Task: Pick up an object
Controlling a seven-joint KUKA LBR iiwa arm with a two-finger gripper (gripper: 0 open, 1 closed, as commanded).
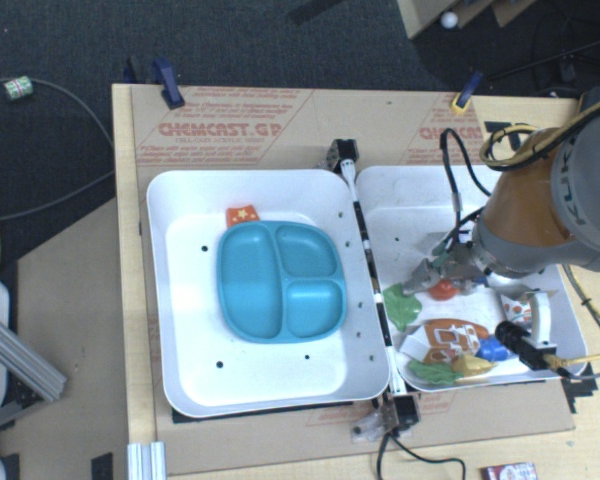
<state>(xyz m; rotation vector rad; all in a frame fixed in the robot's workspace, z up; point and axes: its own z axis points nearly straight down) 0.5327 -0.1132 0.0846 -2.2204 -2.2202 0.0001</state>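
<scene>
Two shallow white bins sat side by side on a brown cardboard-covered bench, seen from above at a slant. The left bin point(180, 368) held a blue divided plate point(280, 279) lying flat near its middle, with a small orange block point(242, 214) just beside the plate's far left edge. The right bin point(400, 193) held a cluster of small items toward its near half: a green leafy piece point(401, 306) against the wall shared with the left bin, a small red object point(443, 290) just right of it, a brown and white packet point(453, 335) nearer the front, a blue piece point(494, 350) beside that packet, and another green piece point(432, 373) along the front rim. The grey arm with its orange band point(525, 208) reached in from the right, over the right bin. Its gripper point(432, 278) sat low among the items, just above the red object and near the green leafy piece. Whether it was spread or closed could not be told, and nothing could be seen held in it.
</scene>
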